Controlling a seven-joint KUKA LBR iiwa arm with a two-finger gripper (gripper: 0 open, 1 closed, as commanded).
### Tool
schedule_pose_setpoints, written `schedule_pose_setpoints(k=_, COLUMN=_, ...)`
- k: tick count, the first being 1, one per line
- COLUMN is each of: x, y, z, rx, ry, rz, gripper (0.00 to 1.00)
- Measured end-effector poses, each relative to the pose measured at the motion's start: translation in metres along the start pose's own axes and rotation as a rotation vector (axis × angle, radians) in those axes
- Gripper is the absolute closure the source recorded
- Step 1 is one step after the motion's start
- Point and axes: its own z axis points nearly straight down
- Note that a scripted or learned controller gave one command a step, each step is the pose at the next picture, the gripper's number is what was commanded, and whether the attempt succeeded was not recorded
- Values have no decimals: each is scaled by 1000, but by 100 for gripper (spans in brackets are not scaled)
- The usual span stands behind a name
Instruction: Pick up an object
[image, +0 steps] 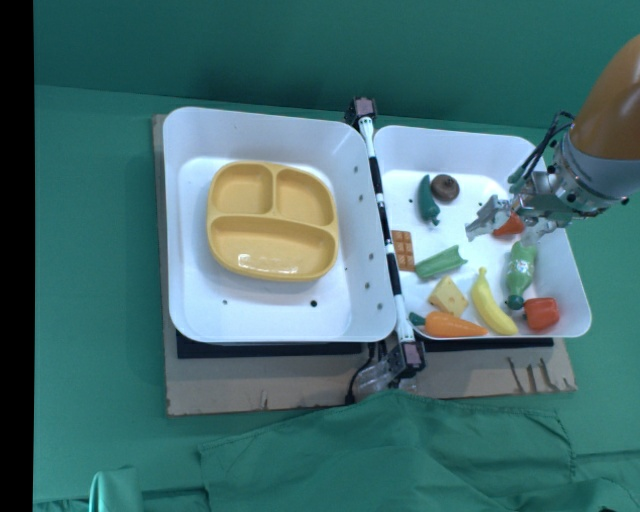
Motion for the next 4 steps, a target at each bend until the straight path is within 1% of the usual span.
schedule_pose_setpoints(k=1, x=-49, y=53, z=21, rx=-4, ry=-5, rz=3, gripper=0)
schedule_pose_setpoints(k=2, x=-41, y=61, z=-17, rx=-6, ry=-2, rz=-2, gripper=0)
schedule_pose_setpoints(k=3, x=-46, y=48, z=-45, rx=-5, ry=-2, rz=0, gripper=0)
schedule_pose_setpoints(k=4, x=-47, y=35, z=-28, rx=1, ry=-1, rz=1, gripper=0)
